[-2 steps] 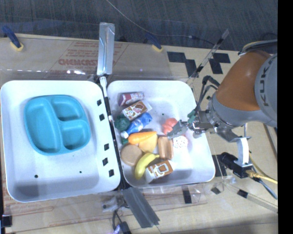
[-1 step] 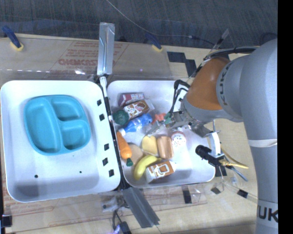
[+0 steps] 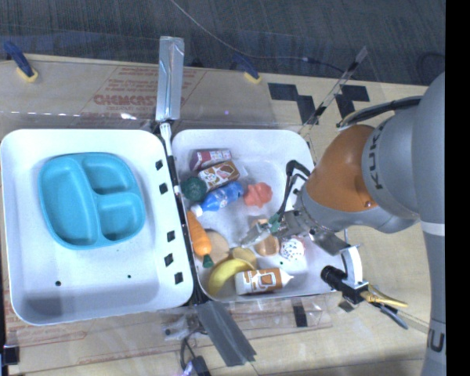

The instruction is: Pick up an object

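The tool (image 3: 276,227) was low in the right bin (image 3: 243,141), near its 4 o'clock side. I could not tell its grip. A small round toy (image 3: 266,247) lay just below it. It looked light, hard and smooth, best squeezed across the middle.

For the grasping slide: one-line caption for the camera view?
KUKA arm's end effector low in the cluttered right bin beside the banana; blue divided tray in the left bin.

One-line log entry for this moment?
arm: over right bin | gripper: low among items near banana | grasp: unconfirmed | left bin: blue tray
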